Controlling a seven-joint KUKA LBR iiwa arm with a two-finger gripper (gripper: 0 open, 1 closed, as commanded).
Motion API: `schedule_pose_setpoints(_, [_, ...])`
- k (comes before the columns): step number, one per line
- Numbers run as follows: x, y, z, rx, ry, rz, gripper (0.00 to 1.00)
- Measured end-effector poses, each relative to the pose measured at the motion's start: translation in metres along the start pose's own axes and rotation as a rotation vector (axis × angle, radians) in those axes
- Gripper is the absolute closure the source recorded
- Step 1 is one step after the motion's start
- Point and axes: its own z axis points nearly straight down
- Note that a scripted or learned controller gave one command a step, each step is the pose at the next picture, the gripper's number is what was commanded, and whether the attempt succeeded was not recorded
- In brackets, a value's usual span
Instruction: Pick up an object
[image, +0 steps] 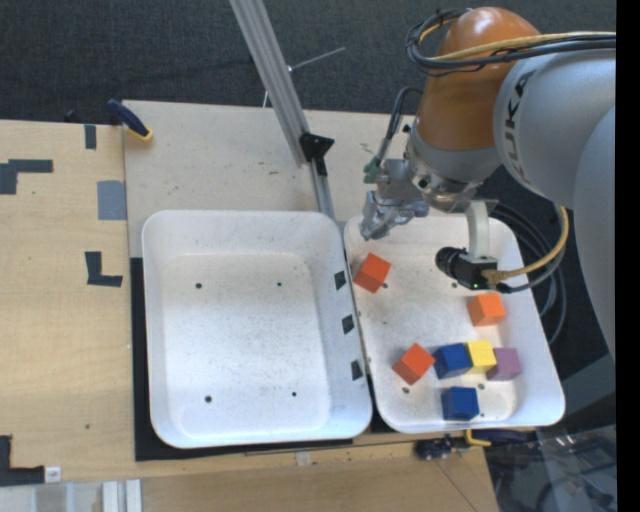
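Grey arm lettered "KU" hangs its fingers, spread indiscernible, just above an orange cube.

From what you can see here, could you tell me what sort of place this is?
Probably a robotics lab grasping bench: a KUKA arm reaches over two white bins, the right one holding coloured blocks, on a taped plywood bench.

A light wooden bench carries two shallow white bins — left bin, right bin — side by side, touching.
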Motion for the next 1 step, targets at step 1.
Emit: schedule_pose_setpoints(1, [0.0413, -0.0184, 0.0023, 0.001, -0.001, 0.001, 1.00])
